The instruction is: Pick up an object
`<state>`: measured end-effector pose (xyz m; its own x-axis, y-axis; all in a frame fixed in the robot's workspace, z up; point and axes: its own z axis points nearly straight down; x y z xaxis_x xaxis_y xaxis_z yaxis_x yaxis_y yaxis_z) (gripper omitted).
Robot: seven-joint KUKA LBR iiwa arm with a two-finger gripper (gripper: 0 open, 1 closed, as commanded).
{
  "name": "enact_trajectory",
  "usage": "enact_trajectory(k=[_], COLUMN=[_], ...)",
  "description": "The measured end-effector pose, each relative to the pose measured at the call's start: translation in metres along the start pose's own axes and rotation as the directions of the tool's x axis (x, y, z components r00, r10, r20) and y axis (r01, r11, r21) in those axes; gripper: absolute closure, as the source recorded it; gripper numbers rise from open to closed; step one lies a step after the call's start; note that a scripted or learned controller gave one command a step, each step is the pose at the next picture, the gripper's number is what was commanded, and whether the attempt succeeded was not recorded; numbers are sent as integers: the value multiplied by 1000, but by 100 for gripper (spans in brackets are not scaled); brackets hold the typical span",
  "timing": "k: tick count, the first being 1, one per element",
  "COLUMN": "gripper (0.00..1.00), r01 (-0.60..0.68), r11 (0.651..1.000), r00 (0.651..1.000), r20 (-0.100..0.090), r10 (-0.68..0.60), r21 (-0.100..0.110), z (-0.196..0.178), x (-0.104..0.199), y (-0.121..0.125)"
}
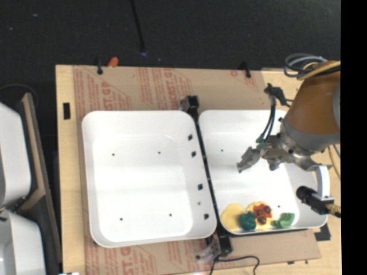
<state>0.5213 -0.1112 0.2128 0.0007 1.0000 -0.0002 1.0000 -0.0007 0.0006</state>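
Toys lie clustered at the lower edge of the right bin [229, 125], lower right of the frame: a yellow piece [232, 215], a teal one [248, 222], a red one [262, 209] and a green one [285, 217], touching or just beside one another. The hand [250, 159] hangs over the bin's bare middle, above the cluster and apart from it, holding nothing; whether it is wide or narrow cannot be told. The left bin [137, 176] on the worktop [74, 153] carries no toys. The step looks like the approach: next the hand would need to shift toward the frame's bottom, over one toy, then descend.
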Motion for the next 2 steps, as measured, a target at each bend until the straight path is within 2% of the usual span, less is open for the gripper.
enact_trajectory(k=[1, 2], gripper=[100, 100], r01=[-1, -5], r11=[1000, 1000], r00=[1000, 1000], r20=[0, 2], r10=[1, 5], r21=[-1, 0], z=[-11, -17], x=[-1, -70], y=[0, -4])
